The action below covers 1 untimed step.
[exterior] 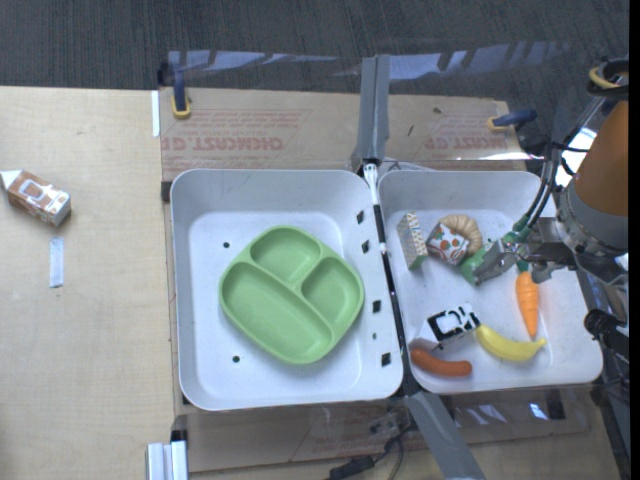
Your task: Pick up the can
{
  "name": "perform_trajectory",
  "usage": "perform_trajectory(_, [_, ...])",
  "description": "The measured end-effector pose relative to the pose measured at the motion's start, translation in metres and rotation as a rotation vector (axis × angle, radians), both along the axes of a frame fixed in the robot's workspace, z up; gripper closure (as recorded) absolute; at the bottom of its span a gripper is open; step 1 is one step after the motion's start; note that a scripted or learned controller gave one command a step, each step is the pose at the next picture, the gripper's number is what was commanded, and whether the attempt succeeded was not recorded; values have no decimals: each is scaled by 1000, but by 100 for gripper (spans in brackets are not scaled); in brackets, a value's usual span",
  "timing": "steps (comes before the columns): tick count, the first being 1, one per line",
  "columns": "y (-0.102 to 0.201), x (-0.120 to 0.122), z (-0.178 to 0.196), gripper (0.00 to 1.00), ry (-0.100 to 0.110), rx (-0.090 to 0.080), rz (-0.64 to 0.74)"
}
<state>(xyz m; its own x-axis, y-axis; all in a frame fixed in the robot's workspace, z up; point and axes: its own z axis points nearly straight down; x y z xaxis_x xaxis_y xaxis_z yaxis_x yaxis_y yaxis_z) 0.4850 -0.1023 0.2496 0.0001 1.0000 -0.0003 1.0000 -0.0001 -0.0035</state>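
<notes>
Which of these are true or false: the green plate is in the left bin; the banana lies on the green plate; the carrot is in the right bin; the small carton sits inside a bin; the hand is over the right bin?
1. The green divided plate is in the left bin. True.
2. The banana lies on the green plate. False: it lies in the right bin, near the front edge.
3. The carrot is in the right bin. True.
4. The small carton sits inside a bin. False: it lies on the wooden bench, left of both bins.
5. The hand is over the right bin. True: it is low beside the carrot.
</notes>
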Motion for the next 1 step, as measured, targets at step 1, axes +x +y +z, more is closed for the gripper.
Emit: perform_trajectory(1, [-16, 80, -82, 0, 0, 0, -5])
